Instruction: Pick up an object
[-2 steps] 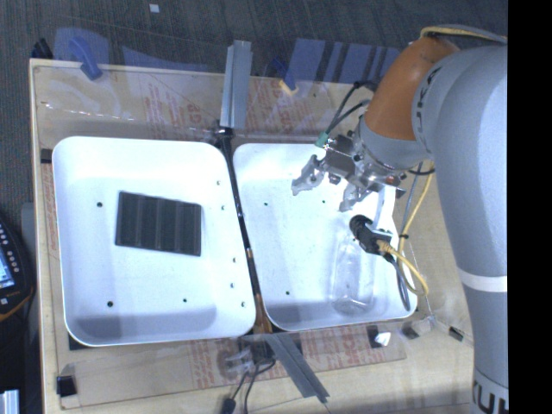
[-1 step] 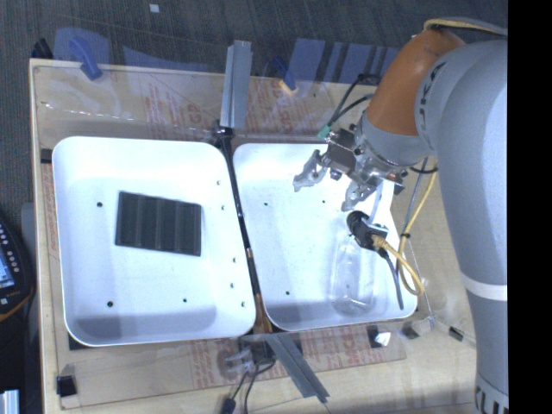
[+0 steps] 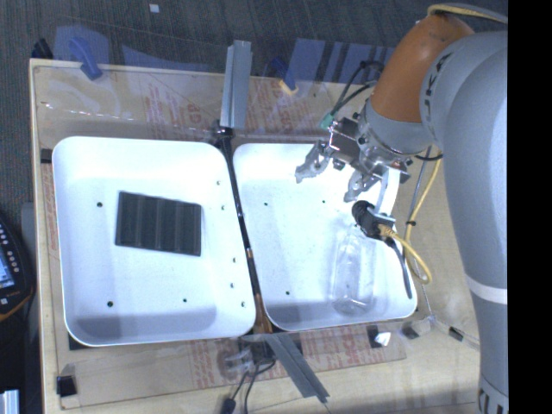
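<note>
A clear plastic bottle point(image 3: 352, 274) lies in the right bin point(image 3: 276, 231), in its near right corner. It runs roughly from far to near, and its near end sits close to the bin's near wall. It is see-through and faint against the white floor, so I cannot tell which end is the neck.

The gripper point(image 3: 332, 179) hangs over the far right part of the same bin, on the far side of the bottle and a little to its left, apart from it. Its two fingers point(image 3: 308, 169) are spread, with nothing between them.

The grey arm point(image 3: 466, 145) reaches in from the right, with its orange band point(image 3: 414, 59) just above the wrist.

In the left bin point(image 3: 86, 171), well apart from the gripper, a dark ribbed rectangular pad point(image 3: 159, 223) lies flat near the middle, slightly turned. Both bins sit side by side on the pale bench point(image 3: 129, 102).
</note>
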You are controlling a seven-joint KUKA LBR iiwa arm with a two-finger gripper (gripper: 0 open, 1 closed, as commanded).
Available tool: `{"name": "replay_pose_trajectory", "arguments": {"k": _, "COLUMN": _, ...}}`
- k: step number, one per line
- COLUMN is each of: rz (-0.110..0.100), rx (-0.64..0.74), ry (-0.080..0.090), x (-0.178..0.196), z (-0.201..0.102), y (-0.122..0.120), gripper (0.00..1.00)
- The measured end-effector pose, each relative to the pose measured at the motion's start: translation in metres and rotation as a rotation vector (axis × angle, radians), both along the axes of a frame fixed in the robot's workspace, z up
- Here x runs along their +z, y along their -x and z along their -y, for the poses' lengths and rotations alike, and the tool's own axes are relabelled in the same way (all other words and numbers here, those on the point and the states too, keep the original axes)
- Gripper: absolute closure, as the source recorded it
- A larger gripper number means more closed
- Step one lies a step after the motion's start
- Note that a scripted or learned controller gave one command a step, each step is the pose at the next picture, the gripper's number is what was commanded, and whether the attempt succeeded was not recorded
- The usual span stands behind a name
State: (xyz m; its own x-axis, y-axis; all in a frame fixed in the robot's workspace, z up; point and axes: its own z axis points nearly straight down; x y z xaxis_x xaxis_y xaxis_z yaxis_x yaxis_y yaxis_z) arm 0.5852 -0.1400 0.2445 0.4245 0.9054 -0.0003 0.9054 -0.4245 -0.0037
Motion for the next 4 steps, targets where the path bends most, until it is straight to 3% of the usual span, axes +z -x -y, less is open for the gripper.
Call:
{"name": "replay_pose_trajectory", "arguments": {"k": 1, "rz": 0.003, "rx": 0.407, "ry": 0.001, "x": 0.015, "z": 0.063, "y": -0.007, "gripper": 0.00}}
{"name": "replay_pose_trajectory", "arguments": {"k": 2, "rz": 0.000, "rx": -0.038, "ry": 0.000, "x": 0.039, "z": 0.056, "y": 0.029, "gripper": 0.00}}
{"name": "replay_pose_trajectory", "arguments": {"k": 3, "rz": 0.002, "rx": -0.039, "ry": 0.001, "x": 0.080, "z": 0.052, "y": 0.027, "gripper": 0.00}}
{"name": "replay_pose_trajectory", "arguments": {"k": 4, "rz": -0.001, "rx": 0.112, "ry": -0.002, "x": 0.072, "z": 0.061, "y": 0.027, "gripper": 0.00}}
